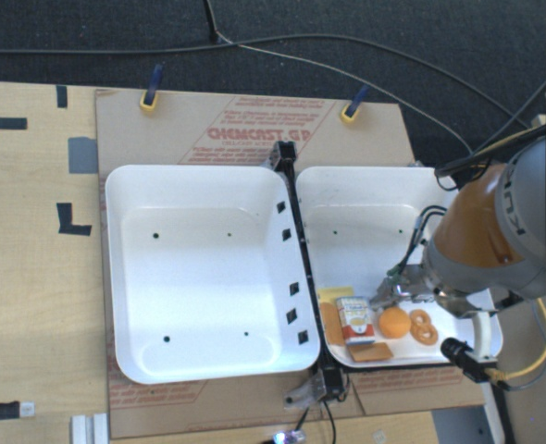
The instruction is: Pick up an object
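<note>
The arm (481, 234) reached into the right bin (366, 192) from the 3 o'clock side, and its gripper (395, 291) hung low over the bin floor. Whether the pincer was apart or together I could not tell, because the wrist covered it from above.

All the small things lay together near the bin's 6 o'clock edge. The orange ball (394, 324) sat just at 6 o'clock of the gripper, very near to it, so I judged it was the thing to be picked. At its 3 o'clock, just beside it, lay a pretzel-shaped ring (423, 326). At its 9 o'clock lay a small carton (353, 317) with a yellow piece (334, 296) behind it and a brown flat block (372, 351) at about 7 o'clock. The left bin (199, 266) stood beside, across the black divider (296, 248).

The ball looked light and smooth, probably a toy fruit, firm enough not to crush. Being round, it would likely roll away if one finger touched it first, and the carton and the ring left little free space on both sides. I would take it across its widest middle, with the fingers placed at its 12 and 6 o'clock, where the floor looked more free.
</note>
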Tool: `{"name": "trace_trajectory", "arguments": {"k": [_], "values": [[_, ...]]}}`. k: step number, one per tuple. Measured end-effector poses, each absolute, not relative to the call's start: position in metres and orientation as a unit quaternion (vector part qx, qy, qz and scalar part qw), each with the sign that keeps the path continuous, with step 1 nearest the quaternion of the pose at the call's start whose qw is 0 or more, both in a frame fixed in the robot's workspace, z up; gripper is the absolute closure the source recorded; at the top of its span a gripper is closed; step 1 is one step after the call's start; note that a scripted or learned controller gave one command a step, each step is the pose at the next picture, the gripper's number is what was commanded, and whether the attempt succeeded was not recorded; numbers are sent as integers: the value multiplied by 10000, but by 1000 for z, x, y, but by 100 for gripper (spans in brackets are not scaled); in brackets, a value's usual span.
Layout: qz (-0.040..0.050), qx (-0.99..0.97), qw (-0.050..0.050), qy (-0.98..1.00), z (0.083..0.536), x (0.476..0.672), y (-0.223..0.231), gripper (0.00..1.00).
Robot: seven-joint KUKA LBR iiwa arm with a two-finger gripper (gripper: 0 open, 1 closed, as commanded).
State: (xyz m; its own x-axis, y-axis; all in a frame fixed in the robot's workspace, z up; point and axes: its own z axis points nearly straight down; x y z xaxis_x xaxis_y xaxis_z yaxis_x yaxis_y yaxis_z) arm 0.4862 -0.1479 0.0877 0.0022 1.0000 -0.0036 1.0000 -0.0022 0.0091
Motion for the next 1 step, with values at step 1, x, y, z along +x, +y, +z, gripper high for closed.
{"name": "trace_trajectory", "arguments": {"k": [1], "values": [[16,7068,4,7074,86,485,-144,0]]}}
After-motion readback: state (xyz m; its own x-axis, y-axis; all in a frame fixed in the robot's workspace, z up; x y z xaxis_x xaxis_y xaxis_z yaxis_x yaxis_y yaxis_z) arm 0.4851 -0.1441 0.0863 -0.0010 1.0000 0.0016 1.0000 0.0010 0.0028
